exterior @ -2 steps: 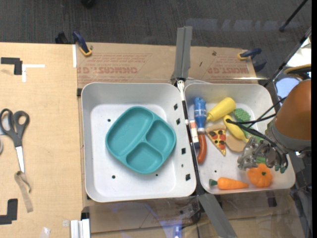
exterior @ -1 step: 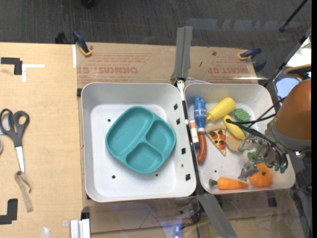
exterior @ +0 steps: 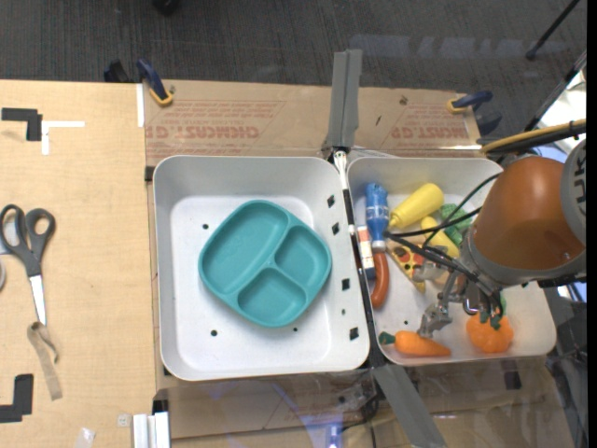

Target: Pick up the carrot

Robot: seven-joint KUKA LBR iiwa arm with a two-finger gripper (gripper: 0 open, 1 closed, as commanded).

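Carrot (exterior: 422, 345) lies on its side along the near wall of the right bin (exterior: 532, 348), toward that bin's near-left corner, its pointed end aimed right. Just right of it, against the same near wall, sits a round orange fruit (exterior: 489, 335) with a green top. The gripper (exterior: 437, 319) hangs just above and slightly behind the carrot, its metal tips close to it; whether they are spread or closed cannot be told, and nothing is seen between them. Behind the gripper the arm's orange band (exterior: 524, 217) bulks over the right side of the bin, with black cables looping across.

Further back in the right bin, a red sausage (exterior: 379, 282) lies along the left wall, a pizza slice (exterior: 409, 261) beside it. Beyond those a blue bottle (exterior: 375, 209) stands against the left wall, a yellow banana (exterior: 416, 205) slants toward the far wall, and something green (exterior: 455, 218) shows partly under the arm.

The left bin (exterior: 177, 278) holds a teal divided plate (exterior: 266, 263), lying flat and turned at an angle near its middle.

Out on the worktop (exterior: 84, 250), near its left edge, scissors (exterior: 28, 250) lie with handles toward the far side.
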